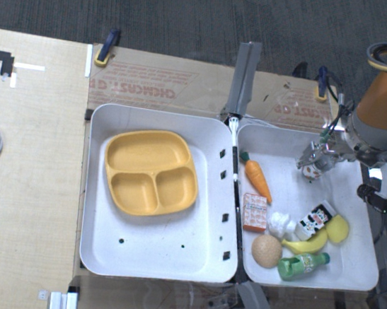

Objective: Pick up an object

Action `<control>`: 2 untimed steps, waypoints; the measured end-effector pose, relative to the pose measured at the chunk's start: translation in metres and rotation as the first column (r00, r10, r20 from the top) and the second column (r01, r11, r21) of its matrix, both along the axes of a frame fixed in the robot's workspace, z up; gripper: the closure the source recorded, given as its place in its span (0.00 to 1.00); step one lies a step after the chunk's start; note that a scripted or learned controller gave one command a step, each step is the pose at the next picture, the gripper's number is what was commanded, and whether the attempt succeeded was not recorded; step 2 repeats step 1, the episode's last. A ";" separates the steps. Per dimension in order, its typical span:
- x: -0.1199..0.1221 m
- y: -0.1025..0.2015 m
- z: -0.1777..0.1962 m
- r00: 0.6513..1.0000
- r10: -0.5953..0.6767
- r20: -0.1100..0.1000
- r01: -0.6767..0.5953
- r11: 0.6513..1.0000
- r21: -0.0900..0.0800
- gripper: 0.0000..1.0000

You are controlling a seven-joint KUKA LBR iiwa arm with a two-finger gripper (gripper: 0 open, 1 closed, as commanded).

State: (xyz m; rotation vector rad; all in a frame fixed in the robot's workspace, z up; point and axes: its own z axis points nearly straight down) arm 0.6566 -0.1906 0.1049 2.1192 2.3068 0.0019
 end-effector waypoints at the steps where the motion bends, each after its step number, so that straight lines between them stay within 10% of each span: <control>1: -0.011 0.057 0.104 0.996 -0.090 -0.005 0.090 0.996 0.004 1.00; 2: -0.011 0.057 0.104 0.996 -0.090 -0.005 0.090 0.996 0.004 1.00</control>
